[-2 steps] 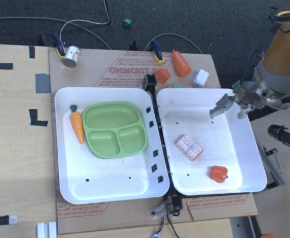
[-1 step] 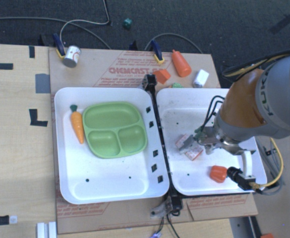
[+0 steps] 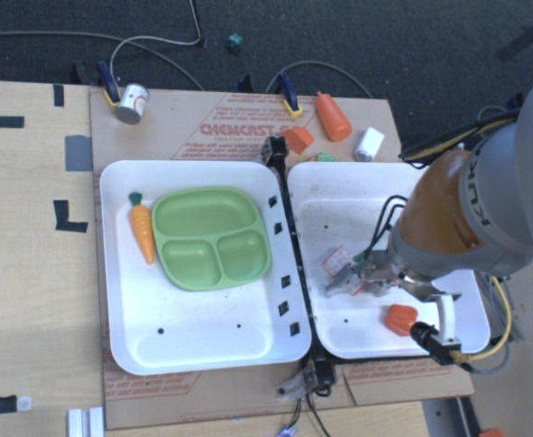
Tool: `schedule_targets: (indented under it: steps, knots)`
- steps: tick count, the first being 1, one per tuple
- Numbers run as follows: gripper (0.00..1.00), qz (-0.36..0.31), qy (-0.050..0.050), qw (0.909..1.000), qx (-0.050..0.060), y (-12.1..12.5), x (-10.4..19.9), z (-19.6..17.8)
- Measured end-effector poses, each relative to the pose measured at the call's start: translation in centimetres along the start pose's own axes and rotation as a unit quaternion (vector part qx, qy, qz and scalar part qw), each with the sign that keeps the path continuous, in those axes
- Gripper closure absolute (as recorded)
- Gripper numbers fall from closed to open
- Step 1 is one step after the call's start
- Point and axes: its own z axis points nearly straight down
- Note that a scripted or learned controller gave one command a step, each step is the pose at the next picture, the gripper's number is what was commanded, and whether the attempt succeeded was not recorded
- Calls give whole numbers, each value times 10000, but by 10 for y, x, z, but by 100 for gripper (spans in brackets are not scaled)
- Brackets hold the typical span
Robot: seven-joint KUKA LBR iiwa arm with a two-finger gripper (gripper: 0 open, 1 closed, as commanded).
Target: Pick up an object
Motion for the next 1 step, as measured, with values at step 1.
schedule_targets:
  steps: [1]
  knots:
    - [0,9,-13,10000,-5,4,-30,-111]
